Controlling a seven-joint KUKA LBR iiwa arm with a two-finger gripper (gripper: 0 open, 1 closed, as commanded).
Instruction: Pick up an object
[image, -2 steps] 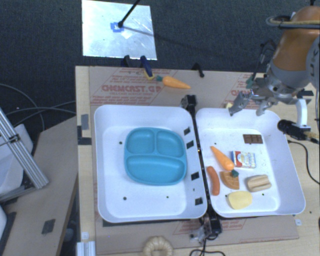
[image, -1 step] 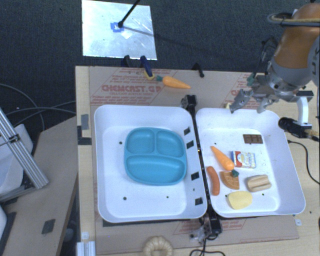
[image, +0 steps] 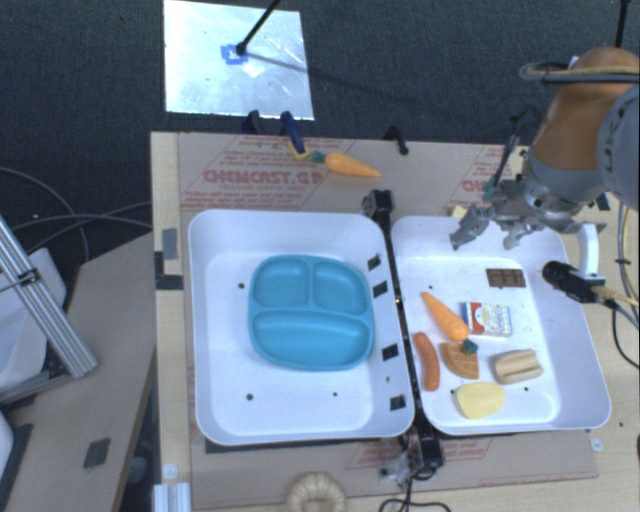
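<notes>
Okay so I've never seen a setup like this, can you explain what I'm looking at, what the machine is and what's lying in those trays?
This is one camera fixed above a bench, looking down at a slant. The grey and orange machine at the right is a robot arm; its pincer hangs over the far edge of the right bin, with nothing between its fingers. That bin holds toy food: a chocolate bar, a carrot, a small carton, a sausage, a bread roll and a yellow piece. The left bin holds a blue divided plate. Another carrot lies on the board behind the bins.
</notes>
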